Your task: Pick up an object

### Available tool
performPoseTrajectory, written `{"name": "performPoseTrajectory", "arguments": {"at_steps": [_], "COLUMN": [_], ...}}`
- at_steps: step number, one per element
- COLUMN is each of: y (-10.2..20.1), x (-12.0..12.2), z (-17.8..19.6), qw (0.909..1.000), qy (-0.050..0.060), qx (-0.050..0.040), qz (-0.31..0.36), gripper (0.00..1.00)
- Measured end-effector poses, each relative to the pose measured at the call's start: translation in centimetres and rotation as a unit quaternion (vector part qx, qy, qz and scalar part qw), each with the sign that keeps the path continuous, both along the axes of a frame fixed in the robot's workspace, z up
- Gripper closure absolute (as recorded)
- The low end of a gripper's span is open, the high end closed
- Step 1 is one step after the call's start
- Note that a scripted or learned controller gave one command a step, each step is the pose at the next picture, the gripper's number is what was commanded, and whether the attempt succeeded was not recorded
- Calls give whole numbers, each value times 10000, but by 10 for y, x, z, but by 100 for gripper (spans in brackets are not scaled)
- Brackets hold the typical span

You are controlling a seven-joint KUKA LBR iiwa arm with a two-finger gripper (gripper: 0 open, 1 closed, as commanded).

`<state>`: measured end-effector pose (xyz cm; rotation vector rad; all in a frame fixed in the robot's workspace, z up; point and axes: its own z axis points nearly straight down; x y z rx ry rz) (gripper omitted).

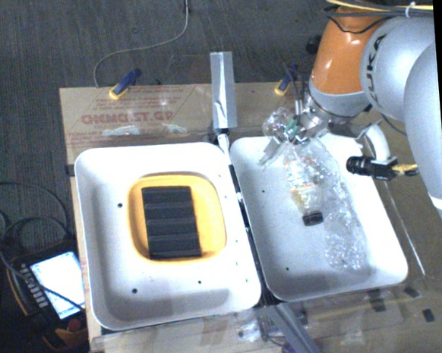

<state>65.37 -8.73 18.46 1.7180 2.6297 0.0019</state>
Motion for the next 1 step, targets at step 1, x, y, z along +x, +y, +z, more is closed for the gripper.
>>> {"name": "performPoseTrajectory", "arguments": {"at_steps": [1], "y": [13], "x": [10], "z": [-1], "qw": [9950], "qy": [2], "qx": [-17], "qz": [999], "gripper": [100]}}
